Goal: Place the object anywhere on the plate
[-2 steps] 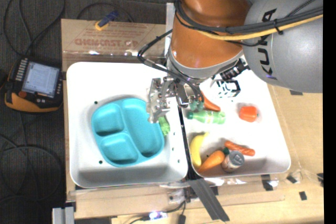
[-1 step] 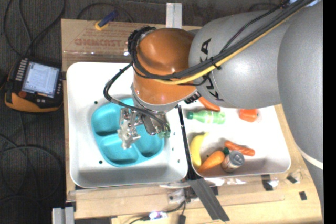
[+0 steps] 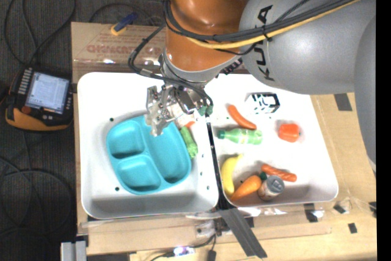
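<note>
A blue plate point(image 3: 146, 159) with three compartments lies in the left bin point(image 3: 98, 192). A green elongated object point(image 3: 189, 142) lies along the plate's right rim, with a small orange-red piece point(image 3: 190, 125) just above it. My gripper point(image 3: 164, 110) hangs over the plate's upper right corner, just up and left of the green object. The grey and orange wrist above hides part of it.
The right bin point(image 3: 317, 174) holds a red chili point(image 3: 241, 117), a green bottle point(image 3: 240, 136), a red tomato point(image 3: 289, 131), a banana point(image 3: 228, 172), a carrot point(image 3: 247, 187), a sausage point(image 3: 280, 173) and a small can point(image 3: 270, 188). A pendant point(image 3: 43, 98) lies left of the bench.
</note>
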Available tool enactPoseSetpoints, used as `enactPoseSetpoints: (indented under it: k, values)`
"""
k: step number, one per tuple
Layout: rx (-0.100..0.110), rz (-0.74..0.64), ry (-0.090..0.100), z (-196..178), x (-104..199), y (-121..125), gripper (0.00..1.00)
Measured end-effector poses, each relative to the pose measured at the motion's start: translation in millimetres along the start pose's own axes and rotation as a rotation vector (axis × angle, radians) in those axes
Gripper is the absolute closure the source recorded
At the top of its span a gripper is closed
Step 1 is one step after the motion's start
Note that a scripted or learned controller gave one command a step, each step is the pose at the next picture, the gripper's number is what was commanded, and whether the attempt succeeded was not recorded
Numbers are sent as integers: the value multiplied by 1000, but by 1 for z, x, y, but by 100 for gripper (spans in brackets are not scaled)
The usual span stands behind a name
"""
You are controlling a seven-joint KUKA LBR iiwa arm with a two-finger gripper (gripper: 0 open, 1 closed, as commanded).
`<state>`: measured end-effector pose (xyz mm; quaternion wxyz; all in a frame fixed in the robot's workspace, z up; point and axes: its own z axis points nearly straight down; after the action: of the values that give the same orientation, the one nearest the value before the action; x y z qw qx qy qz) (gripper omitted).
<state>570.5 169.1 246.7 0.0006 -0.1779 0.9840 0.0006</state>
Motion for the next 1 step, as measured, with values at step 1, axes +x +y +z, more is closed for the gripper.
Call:
enactPoseSetpoints:
  k: [1]
  values:
    - [-1, -104, 4, 42, 69, -16, 100]
